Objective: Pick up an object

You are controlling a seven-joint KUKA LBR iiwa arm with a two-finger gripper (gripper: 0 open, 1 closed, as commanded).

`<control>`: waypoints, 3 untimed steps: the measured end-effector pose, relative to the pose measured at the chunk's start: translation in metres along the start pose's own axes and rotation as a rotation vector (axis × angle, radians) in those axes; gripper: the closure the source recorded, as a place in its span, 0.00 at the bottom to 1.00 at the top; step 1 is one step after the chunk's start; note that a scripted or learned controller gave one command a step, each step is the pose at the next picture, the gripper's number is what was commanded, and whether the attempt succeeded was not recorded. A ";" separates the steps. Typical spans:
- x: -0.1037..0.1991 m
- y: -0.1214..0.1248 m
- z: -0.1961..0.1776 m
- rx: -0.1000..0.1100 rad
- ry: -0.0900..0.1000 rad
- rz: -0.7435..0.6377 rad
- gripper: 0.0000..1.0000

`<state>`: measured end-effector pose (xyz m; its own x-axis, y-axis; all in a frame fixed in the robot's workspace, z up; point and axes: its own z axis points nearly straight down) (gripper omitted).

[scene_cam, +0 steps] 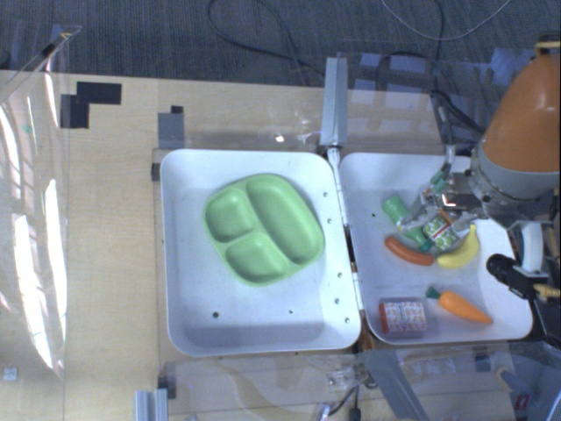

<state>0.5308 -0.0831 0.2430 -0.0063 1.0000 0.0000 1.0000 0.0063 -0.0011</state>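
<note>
My gripper (436,210) is low over the middle of the right bin (368,182), reaching in from the right under the orange band of the arm (526,121). Directly beneath it lies a small green and white packet (436,230). Around that packet are a green piece (395,207) to the left, a red sausage-shaped toy (408,251) at the lower left and a yellow banana (462,252) at the lower right. Whether the gripper touches the packet cannot be made out.
An orange carrot (463,306) and a small pink box (403,316) lie near the right bin's front wall. The left bin (188,305) holds a green divided plate (262,228). A metal rail (334,103) runs back between the bins.
</note>
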 end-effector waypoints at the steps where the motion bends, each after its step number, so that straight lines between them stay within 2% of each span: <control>1: 0.005 0.020 0.061 0.000 0.001 -0.004 0.00; 2: -0.026 0.044 0.156 -0.010 0.001 -0.072 0.00; 3: -0.025 0.049 0.144 -0.020 0.001 -0.074 1.00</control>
<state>0.5799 -0.1080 0.0992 -0.0804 0.9968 0.0003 0.9966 0.0804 0.0187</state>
